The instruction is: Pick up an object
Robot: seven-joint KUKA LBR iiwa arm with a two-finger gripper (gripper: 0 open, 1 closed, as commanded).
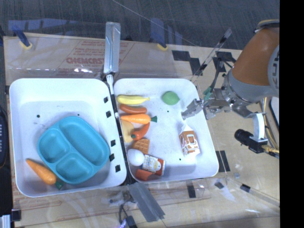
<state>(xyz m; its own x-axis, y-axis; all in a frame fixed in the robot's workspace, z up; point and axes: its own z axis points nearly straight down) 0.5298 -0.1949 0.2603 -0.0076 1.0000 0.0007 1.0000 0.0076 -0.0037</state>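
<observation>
Hovering gripper [191, 109], state unclear, beside small orange-white carton [189, 143] lying in right bin [209, 151].

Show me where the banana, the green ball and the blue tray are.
banana [133, 99], camera view, middle of the yellow body
green ball [170, 98], camera view, centre of its top
blue tray [53, 145], camera view, floor of one compartment

Lighting even, moderately bright. Glare streaks on clear panel behind white bins [28, 87]. Soft shadows inside bin walls. Overall slight softness, no marked blur.
</observation>
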